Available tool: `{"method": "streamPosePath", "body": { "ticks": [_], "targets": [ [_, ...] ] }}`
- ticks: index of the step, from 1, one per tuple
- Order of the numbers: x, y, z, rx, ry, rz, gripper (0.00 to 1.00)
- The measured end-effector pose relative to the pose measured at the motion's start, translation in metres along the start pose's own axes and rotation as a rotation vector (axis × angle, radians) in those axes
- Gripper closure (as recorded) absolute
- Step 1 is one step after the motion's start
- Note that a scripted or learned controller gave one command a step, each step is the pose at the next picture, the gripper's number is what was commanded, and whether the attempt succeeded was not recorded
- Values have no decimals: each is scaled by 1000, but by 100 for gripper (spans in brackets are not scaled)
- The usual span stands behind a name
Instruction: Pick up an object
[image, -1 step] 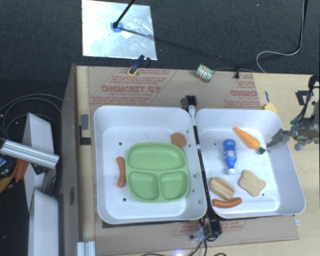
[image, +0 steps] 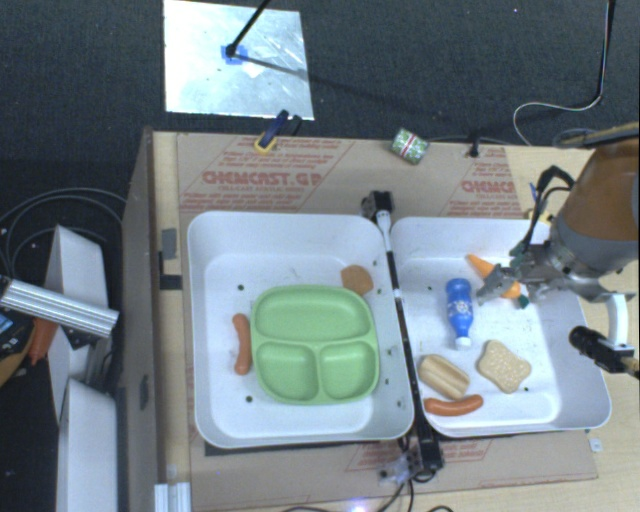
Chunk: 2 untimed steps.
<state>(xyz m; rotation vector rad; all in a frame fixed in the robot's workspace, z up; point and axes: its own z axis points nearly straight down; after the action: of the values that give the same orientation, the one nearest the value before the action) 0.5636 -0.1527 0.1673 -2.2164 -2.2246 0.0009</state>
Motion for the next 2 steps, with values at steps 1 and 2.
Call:
{"method": "streamPosePath", "body": {
  "ticks": [1,2],
  "targets": [
    [60,0,83,-3,0,1,0],
    [59,1,73,-4,-1,0,100]
  ]
}}
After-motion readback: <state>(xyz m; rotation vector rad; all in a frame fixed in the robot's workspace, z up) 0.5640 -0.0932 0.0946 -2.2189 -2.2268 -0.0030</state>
